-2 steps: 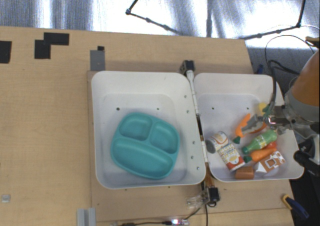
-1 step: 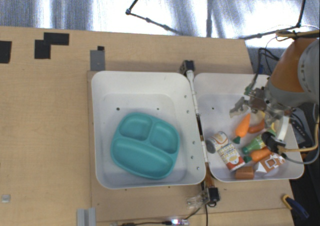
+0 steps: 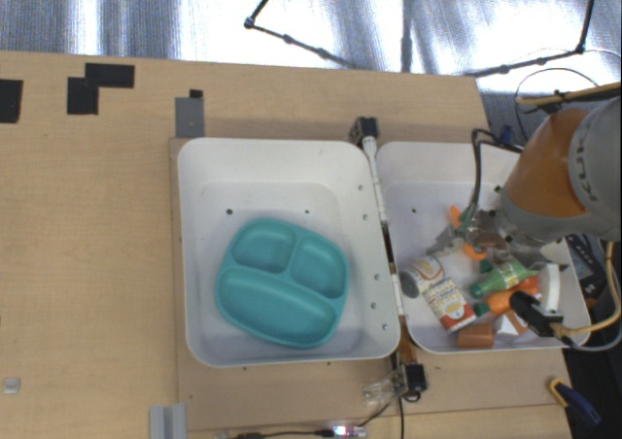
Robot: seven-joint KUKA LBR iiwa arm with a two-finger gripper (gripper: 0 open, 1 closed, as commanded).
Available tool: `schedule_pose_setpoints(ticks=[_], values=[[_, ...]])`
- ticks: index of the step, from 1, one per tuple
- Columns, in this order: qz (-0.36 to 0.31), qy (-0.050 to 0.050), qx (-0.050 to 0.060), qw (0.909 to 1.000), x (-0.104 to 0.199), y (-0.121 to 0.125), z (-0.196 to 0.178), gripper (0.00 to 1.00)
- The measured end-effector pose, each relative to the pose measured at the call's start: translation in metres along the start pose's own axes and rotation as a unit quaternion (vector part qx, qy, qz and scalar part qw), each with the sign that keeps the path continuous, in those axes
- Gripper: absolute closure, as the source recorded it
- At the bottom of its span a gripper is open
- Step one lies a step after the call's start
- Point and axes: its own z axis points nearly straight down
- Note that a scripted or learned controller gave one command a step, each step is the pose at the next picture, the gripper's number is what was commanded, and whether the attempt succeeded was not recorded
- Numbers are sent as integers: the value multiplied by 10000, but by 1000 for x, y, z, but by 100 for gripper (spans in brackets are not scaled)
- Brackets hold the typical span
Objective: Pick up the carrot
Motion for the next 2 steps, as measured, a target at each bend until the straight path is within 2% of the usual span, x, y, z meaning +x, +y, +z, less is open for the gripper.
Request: schedule_pose_setpoints(ticks=[1,2], values=[[-14,14,-17,10000,2,2,-11,100],[-513,11,27,9987,58,53,-135,100]])
